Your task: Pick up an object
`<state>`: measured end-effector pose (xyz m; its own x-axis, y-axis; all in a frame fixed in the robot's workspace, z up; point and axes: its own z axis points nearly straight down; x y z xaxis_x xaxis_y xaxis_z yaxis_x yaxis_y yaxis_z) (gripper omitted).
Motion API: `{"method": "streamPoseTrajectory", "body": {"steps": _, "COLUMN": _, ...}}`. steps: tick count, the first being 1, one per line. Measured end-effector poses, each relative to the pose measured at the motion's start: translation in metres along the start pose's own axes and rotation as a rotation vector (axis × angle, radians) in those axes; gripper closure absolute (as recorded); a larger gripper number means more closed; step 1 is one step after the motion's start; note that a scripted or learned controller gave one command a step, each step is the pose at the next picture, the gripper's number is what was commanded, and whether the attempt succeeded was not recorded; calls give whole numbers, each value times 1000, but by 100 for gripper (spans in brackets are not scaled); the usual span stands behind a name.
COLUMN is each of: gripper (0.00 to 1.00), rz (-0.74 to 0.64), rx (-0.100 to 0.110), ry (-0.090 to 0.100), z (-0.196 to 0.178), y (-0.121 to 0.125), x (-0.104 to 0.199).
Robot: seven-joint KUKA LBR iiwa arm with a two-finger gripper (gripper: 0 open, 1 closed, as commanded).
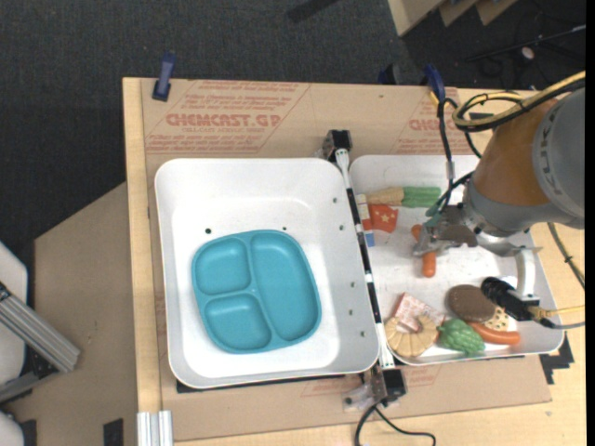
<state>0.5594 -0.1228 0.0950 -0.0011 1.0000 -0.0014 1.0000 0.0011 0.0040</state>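
Arm low over the right bin on a paper-covered counter (232,114).
Dark carpet lies beyond. The pincer (433,242) hangs at centre right above a small orange piece (429,266); its grip I cannot tell.

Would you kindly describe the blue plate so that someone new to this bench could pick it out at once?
Of the two white bins, take the left bin, away from the arm. The blue plate lies flat on its floor, toward the near side. It is a turquoise tray with rounded corners, split into three compartments, and far larger than the small toy foods in the right bin.
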Motion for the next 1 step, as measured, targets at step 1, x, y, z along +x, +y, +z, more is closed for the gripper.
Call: {"method": "streamPoseTrajectory", "body": {"steps": 1, "gripper": 100, "rz": -8, "rx": -7, "ry": 3, "z": -96, "y": 9, "x": 70}}
